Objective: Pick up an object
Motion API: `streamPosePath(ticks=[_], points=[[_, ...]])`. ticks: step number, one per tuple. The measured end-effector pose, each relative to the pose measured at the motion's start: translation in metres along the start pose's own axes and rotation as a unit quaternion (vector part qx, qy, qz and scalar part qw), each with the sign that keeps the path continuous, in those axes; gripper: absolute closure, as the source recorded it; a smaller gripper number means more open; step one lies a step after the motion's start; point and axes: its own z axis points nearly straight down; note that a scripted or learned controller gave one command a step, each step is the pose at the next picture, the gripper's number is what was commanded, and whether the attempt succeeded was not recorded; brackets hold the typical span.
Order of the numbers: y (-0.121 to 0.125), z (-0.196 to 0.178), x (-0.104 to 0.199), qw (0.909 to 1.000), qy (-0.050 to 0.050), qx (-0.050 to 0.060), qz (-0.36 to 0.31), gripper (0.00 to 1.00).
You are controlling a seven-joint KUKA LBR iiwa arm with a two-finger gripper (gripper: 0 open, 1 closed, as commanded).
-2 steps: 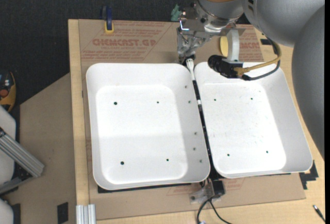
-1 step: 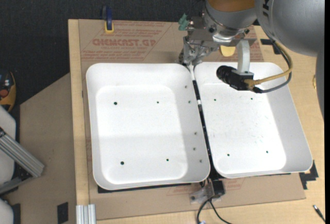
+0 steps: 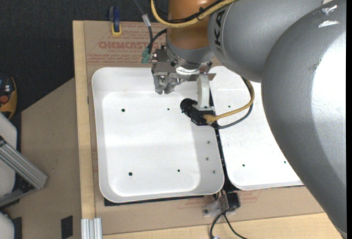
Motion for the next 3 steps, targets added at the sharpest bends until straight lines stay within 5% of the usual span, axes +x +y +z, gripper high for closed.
streamPosePath(ticks=[1, 3], points=[[0.006, -0.077, -0.028, 0.9999, 0.0, -0.01, 0.005, 1.0], [-0.029, -0.104, -0.052, 1.0, 0.0, -0.007, 0.004, 1.0]])
